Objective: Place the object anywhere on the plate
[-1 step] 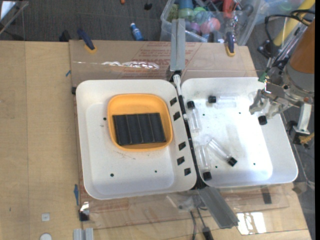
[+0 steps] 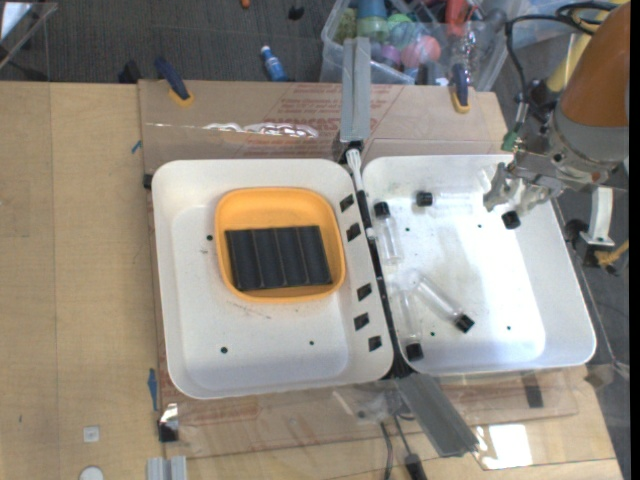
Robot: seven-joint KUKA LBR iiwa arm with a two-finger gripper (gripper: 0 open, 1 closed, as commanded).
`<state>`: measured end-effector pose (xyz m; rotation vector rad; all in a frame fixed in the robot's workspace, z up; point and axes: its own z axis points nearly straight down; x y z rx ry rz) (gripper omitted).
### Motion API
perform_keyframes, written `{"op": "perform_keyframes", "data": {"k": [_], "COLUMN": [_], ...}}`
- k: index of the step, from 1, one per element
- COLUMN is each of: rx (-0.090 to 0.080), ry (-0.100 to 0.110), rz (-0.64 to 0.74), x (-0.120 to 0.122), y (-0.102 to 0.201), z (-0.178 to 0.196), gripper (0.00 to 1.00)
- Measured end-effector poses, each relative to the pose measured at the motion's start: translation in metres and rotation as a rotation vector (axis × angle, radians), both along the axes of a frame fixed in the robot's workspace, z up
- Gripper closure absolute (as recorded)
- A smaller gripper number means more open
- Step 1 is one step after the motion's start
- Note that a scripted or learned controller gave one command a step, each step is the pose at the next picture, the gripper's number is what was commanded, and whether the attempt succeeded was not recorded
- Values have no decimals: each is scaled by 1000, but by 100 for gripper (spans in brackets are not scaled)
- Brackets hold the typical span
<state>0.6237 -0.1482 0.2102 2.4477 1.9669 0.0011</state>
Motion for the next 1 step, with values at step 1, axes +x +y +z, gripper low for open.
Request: {"op": "perform_keyframes", "data": {"k": [1], "rx": [-1], "ry": [0], "rz": [88], "x": [39], "y": [18], "z": [-13], "gripper": [100]}}
